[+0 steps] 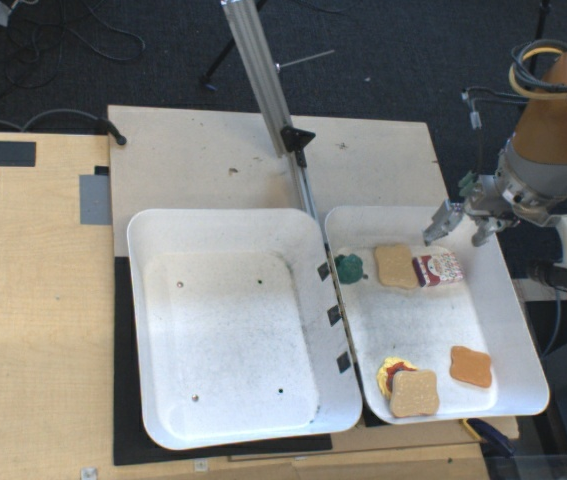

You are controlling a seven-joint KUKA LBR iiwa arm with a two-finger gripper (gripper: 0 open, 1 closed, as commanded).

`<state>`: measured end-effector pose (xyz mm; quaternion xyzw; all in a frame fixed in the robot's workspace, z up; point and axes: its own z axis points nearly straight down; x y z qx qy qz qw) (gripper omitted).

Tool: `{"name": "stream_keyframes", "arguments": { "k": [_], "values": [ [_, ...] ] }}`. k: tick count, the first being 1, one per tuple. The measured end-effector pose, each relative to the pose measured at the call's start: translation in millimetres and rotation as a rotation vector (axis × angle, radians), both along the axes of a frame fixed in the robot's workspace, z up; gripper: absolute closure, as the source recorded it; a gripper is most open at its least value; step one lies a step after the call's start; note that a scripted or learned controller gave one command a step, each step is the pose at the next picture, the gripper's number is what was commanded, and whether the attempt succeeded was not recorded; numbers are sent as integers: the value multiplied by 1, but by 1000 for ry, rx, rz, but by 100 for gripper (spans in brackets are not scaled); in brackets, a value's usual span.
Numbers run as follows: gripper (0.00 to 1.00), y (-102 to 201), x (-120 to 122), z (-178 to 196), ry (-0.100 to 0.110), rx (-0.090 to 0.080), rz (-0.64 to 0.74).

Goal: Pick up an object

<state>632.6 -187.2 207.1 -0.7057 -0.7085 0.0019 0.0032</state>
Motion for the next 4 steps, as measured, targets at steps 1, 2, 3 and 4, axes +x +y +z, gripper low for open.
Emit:
{"name": "stream_keyframes", "arguments": {
  "k": [1, 2, 3, 4],
  "values": [
    [0, -4, 1, -63, 1, 0, -3],
    [0, -5, 4, -109, -11, -6, -3],
    [100, -6, 5, -96, -16, -6, -5],
    [100, -2, 4, -33, -12, -3, -3]
  ]
}}
